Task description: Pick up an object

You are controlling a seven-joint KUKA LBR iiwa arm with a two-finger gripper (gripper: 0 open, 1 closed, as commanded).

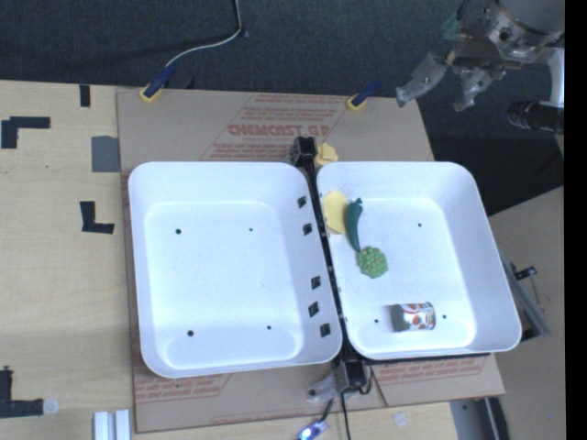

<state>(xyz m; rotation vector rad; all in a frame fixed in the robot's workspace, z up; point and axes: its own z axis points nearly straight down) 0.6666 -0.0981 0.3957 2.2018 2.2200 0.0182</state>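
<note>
Camera view: the gripper (447,79) is at the upper right of the frame, above the dark floor and outside both bins. Its two fingers (415,79) are spread apart and nothing is between them. The right bin (463,191) holds three things: a yellow piece (334,211) at its left wall, a green toy (367,253) just beside it toward the centre, and a small can (414,317) lying on its side near the lower edge. The left bin (147,200) is at centre left.
</note>
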